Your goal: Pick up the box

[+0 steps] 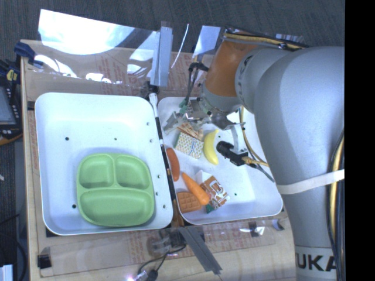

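Note:
The box (pixel 190 141) is small and flat, beige with a checked print, and lies in the right bin (pixel 263 201) near its far left part. My gripper (pixel 186 115) reaches down from the orange-banded wrist (pixel 225 75) and hangs just beyond the box's far edge, close over it or touching it. The arm's grey body covers the bin's right side. No part of the box is lifted off the bin floor.
A yellow banana (pixel 210 147) lies right of the box, touching it. Nearer the front are a sausage (pixel 173 163), a carrot (pixel 195 189), a waffle (pixel 187 202) and an orange packet (pixel 216 192). The left bin (pixel 58 127) holds a green divided plate (pixel 115 189).

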### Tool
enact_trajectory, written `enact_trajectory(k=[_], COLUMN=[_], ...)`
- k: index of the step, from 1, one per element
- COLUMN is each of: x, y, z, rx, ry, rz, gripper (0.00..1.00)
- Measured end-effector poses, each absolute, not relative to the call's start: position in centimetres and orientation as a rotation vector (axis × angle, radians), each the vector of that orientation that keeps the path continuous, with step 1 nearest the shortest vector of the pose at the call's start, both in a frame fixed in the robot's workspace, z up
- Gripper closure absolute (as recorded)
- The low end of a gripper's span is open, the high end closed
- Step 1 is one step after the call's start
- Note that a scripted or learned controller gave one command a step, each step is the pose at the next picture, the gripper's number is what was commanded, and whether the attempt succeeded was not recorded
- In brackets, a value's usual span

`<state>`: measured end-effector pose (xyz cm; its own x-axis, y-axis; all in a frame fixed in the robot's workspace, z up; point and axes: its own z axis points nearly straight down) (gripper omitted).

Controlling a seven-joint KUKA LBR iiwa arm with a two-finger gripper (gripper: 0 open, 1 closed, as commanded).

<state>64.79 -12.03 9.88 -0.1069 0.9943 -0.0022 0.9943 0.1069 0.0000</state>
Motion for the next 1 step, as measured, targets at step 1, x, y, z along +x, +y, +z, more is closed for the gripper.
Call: enact_trajectory(k=[1], x=[58.15], y=[-11.29], z=[9.71], rx=[2.130], ry=[2.295], rz=[-0.003], gripper=[0.00])
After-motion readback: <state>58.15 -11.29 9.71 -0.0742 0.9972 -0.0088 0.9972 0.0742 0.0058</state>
